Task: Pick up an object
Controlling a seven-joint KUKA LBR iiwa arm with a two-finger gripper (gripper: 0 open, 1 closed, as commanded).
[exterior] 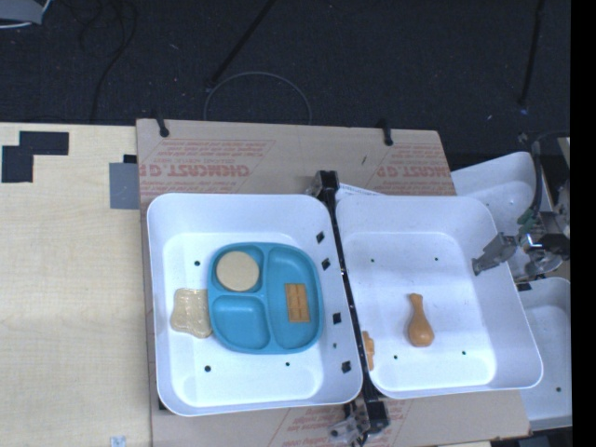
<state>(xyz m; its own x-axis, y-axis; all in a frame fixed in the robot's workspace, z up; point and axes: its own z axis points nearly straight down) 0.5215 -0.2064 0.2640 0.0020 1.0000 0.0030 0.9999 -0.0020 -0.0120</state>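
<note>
1. Sitting side by side on bench: left bin [172, 380] w/ blue tray [244, 331], right bin [507, 366].
2. Hovering at right bin's right rim: gripper [510, 252], nothing seen betw. fingers; how far open, cannot tell.
3. Lying near middle of right bin floor: drumstick-shaped toy [418, 321], likely target, well apart from gripper.
4. Advising for approach: centring over thick end, descending straight, closing across narrow width, avoiding bin wall.

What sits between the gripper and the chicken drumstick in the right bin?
Nothing: the camera view shows bare white bin floor between the gripper at the right rim and the drumstick.
</note>
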